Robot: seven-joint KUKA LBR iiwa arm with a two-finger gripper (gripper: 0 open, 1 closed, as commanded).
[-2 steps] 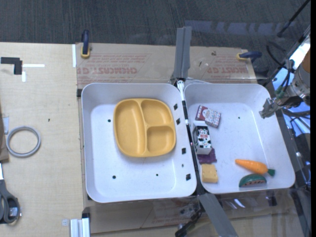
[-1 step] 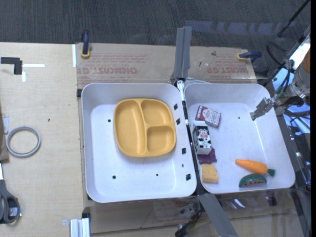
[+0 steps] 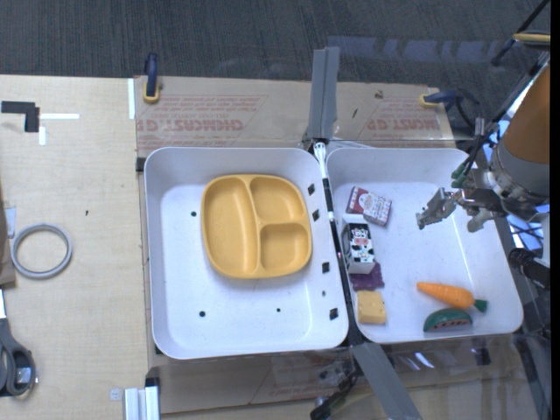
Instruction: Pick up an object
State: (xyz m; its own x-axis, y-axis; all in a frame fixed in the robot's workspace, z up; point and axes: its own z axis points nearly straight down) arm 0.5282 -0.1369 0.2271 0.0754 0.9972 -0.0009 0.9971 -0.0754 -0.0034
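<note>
Where the right bin (image 3: 490,234) holds its small clutter, the things lie mostly along its left wall and near corner, all of them apart from the hand (image 3: 455,206). A red and white card packet (image 3: 368,205) lies nearest, to the hand's left, with bare white floor between. Below the packet a black and white carton (image 3: 359,244) stands against the divider, touching a purple piece (image 3: 367,276) under it, and a yellow cheese wedge (image 3: 371,307) sits just below that. Toward the near right corner a toy carrot (image 3: 448,294) lies on its side, and a watermelon slice (image 3: 447,320) rests just below it by the front rim.

The hand hangs over the upper right part of this bin, its two fingers apart and with nothing between them; one tip (image 3: 431,212) points left, toward the packet. The arm behind it, with its orange band (image 3: 532,129), comes in from the right.

In the left bin (image 3: 175,269) a yellow three-part plate (image 3: 256,226) lies near the upper middle, its compartments bare.

Both bins rest on a table (image 3: 70,173) of pale wood, with a brown cardboard sheet (image 3: 227,112) under their far edge. A grey tape roll (image 3: 39,250) lies well to the left of the bins, and scissors (image 3: 13,366) show at the lower left edge. Dark carpet (image 3: 262,16) runs along the top beyond the table.
</note>
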